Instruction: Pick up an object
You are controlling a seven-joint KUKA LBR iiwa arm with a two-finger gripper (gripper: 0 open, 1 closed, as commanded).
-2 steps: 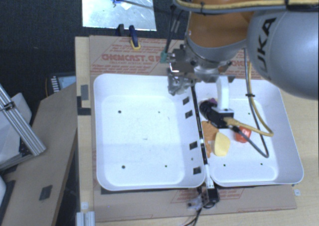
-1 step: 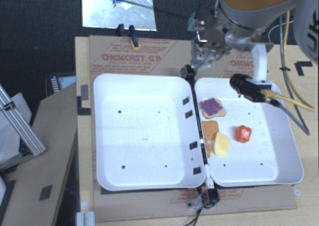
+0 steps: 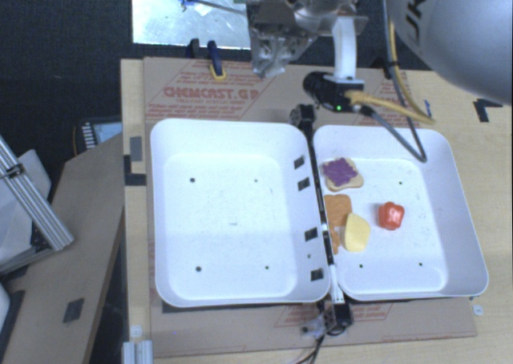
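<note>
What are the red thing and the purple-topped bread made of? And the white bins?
The red thing looks like glossy plastic, since it shines like toy food. The purple-topped bread looks like matte plastic or rubber; its flat colours look moulded, though it is hard to be sure. The white bins seem to be smooth thin plastic with rounded, formed rims.

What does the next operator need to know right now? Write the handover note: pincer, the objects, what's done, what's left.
Pincer: raised above the bench behind the bins, over the cardboard beyond the left bin's far right corner. Nothing seen in it; whether it is open or shut cannot be told.

Objects: all in the right bin, towards its left side. Purple-topped toast farthest back; orange piece against the divider; yellow piece touching it in front; red piece apart, to the right.

Done: nothing picked yet.

Left: descend on one object, grasp, lift. The red piece stands alone, so it is probably the easiest.
</note>
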